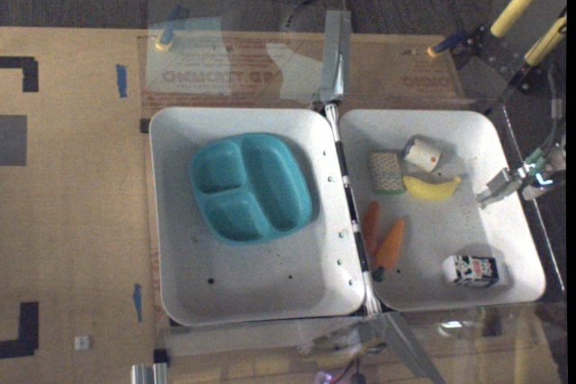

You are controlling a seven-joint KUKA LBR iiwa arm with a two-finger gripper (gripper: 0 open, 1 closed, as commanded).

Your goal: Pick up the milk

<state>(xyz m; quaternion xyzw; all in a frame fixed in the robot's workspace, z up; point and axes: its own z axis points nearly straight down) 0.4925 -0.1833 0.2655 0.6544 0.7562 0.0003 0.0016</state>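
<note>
The pincer [500, 186] sits at the right rim of the right bin [490, 129], low over the white floor — whether its tips are apart or together I cannot tell. The milk carton [472, 270] lies on its side below the pincer and slightly to its left, near the bin's lower right corner, well apart from it. To the pincer's left lies a yellow banana [432, 187], with a small white cup [421, 155] just above that and a speckled sponge [386, 171] further left. Two carrots [389, 245] rest lower left — beside the divider. Far left, the left bin [171, 220] holds a teal divided plate [253, 187].
</note>
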